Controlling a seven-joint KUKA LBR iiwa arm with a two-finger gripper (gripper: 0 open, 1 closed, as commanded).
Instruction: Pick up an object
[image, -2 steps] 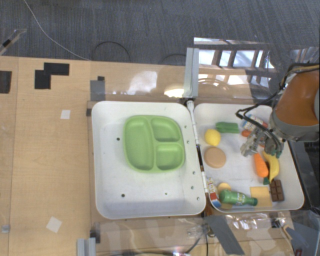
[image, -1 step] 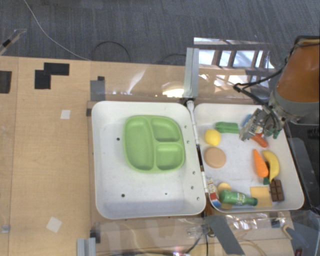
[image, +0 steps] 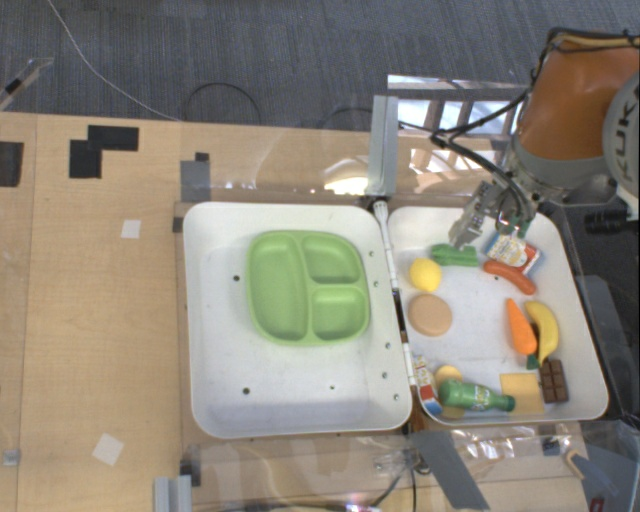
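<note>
Toy food (image: 431, 315) fills your right bin (image: 590, 400).
Your gripper (image: 487, 226) hovers at its far side; whether it grips anything, you cannot tell.

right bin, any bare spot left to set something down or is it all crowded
Bare floor in the right bin lies between the tan round piece and the carrot. The front edge is crowded around the green bottle, and the gripper hangs over the back.

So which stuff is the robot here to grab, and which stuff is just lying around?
For the job (any could be picked):
lemon, cookie, carrot, banana, sausage, green bottle, chocolate, cheese; the gripper hovers over that right bin.

Just lying about:
green plate, left bin.
</note>
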